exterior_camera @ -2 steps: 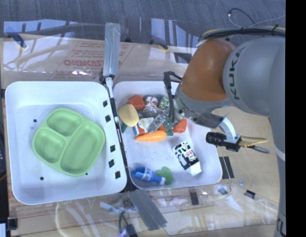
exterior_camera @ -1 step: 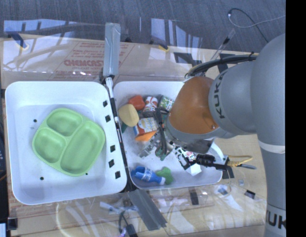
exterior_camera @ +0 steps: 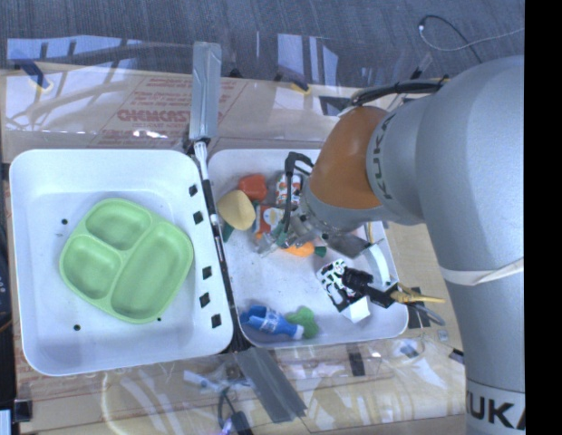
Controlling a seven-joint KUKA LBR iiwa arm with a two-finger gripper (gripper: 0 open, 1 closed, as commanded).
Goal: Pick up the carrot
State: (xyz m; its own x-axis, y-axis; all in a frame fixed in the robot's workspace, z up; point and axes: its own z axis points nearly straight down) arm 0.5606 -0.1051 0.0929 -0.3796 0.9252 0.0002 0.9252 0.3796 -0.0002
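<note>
An orange piece that looks like the carrot [exterior_camera: 303,250] lies in the right bin [exterior_camera: 390,329], near its middle. Most of it is covered by the gripper [exterior_camera: 283,232], which hangs low over the bin right beside and partly above it. The grey arm with its orange band reaches in from the right and hides the bin's far right side.
In the right bin lie a yellow rounded item [exterior_camera: 236,209], a red-orange item [exterior_camera: 253,187], and at the front a blue bottle [exterior_camera: 263,320] beside a green item [exterior_camera: 305,315]. The left bin [exterior_camera: 32,333] holds a green three-compartment plate [exterior_camera: 177,229].
</note>
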